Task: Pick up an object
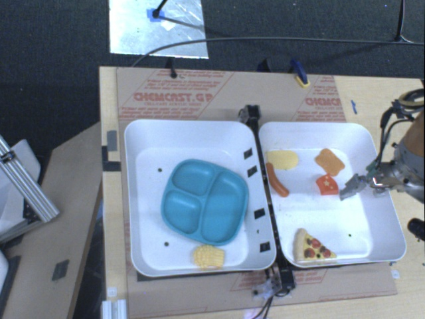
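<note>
Over the right bin (382, 171), the gripper (350, 189) hovers just beside a red pepper piece (327, 185); whether it is parted or closed cannot be told.

One fixed camera looks down aslant on both bins (199, 135) from above.

The grey arm (413, 153) reaches in from the right edge, its wrist bent low and cables looping above it. Its end effector (350, 187) points leftward and downward, a dark tip extended ahead.
</note>
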Robot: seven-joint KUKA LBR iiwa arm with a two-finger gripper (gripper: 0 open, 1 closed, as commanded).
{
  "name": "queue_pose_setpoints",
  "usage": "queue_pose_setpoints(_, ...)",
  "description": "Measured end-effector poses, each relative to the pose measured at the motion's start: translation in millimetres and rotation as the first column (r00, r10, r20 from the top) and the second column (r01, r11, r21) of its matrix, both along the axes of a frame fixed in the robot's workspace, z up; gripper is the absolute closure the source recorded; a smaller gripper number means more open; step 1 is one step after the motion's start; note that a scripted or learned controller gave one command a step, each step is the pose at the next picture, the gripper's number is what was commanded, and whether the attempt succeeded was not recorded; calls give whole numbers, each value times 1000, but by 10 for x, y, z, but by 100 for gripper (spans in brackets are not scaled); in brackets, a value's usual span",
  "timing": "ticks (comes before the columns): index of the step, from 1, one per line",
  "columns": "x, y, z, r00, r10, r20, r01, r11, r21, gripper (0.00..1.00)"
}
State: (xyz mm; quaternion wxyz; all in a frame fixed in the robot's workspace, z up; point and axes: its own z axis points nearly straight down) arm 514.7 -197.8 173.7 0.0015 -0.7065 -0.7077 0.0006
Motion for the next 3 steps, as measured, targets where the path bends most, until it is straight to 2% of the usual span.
queue_pose_setpoints(2, 8, 32, -911, 1000, -1, 4, 1, 1000, -2, 0)
queue_pose_setpoints(3, 22, 32, -776, 1000, 0, 7, 0, 1000, -2, 100)
